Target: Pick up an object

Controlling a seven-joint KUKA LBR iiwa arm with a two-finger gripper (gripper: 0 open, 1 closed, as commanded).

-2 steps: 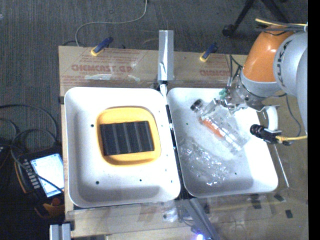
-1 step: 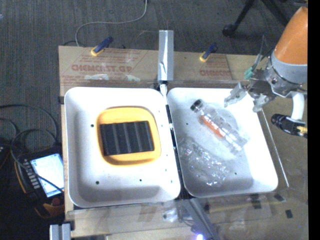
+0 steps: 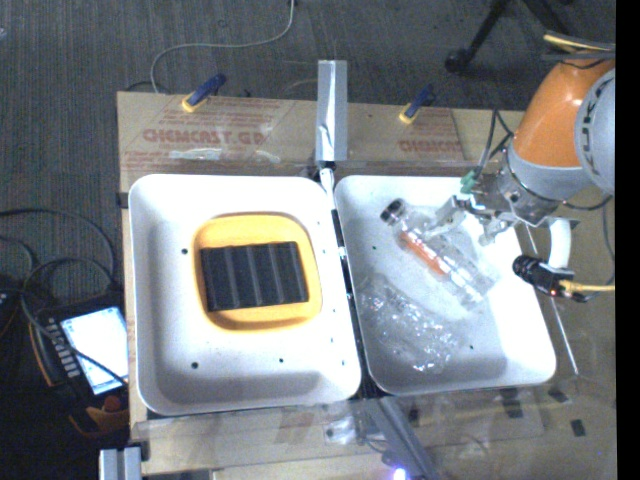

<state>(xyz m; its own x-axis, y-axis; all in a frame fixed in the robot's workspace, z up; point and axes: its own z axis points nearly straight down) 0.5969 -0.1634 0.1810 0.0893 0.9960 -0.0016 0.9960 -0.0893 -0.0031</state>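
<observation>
In the right white bin (image 3: 530, 368), a clear plastic tube with an orange core (image 3: 432, 254) lies far of crumpled clear film (image 3: 410, 318); light, slick, best pinched mid-length; whether the gripper (image 3: 478, 206) grips it I cannot tell.

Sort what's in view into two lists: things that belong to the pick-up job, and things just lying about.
Job:
gripper
clear bottle with orange label
crumpled clear plastic
yellow tray with dark slats
right bin
left bin

Lying about:
blue-and-yellow clamps
handheld screen
</observation>
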